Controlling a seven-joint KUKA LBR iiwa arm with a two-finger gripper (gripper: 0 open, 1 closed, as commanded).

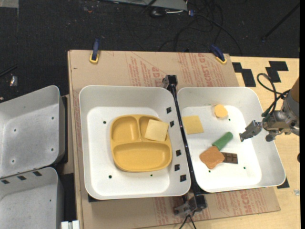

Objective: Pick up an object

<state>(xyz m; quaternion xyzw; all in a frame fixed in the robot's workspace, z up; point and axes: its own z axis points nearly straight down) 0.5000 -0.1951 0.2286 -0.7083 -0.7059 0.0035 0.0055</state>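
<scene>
My gripper (259, 133) hangs over the right rim of the right bin (248, 99), open, with nothing between its fingers. In that bin lie a flat yellow square (193, 125), a small round orange piece (220, 111), a green cylinder (222, 140), an orange-brown toast-shaped piece (211, 157) and a dark brown bar (231, 158) touching it. The green cylinder is the closest to the gripper, a short way to its left. The left bin (95, 104) holds a yellow divided tray (138, 151) with a pale yellow square block (156, 130) in its upper right compartment.
A black divider (177, 123) runs between the two bins. Both stand on a brown board (128, 66) held by two clamps (95, 56) at its far edge. Grey metal trays (28, 128) sit off to the left. Cables (271, 87) loop near the arm.
</scene>
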